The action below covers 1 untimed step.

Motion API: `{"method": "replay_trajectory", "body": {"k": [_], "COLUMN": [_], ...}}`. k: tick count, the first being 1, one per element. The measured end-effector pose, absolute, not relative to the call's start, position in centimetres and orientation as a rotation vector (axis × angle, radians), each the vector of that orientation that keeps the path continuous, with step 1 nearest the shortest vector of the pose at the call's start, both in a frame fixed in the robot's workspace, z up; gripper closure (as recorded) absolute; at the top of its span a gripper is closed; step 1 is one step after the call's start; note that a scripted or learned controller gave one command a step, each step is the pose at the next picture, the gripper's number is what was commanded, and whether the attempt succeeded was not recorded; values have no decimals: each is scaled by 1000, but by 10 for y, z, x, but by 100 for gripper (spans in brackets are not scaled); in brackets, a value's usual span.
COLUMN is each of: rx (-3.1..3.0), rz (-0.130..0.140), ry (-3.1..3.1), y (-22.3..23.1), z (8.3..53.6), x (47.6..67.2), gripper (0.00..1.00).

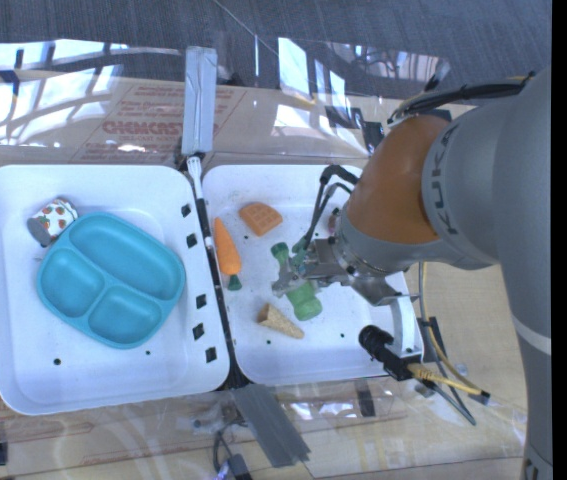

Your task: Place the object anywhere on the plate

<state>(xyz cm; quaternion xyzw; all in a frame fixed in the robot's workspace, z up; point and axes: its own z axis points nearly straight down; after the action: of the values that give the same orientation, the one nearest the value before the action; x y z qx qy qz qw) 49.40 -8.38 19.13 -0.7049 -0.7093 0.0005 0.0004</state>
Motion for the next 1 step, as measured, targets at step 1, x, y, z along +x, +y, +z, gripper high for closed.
{"method": "replay_trajectory", "body": {"k": [1], "rx": [-2204], "rz": [4], "ry": [-2234], "y": [-20], "z": [191], "x": [539], "gripper": [100]}}
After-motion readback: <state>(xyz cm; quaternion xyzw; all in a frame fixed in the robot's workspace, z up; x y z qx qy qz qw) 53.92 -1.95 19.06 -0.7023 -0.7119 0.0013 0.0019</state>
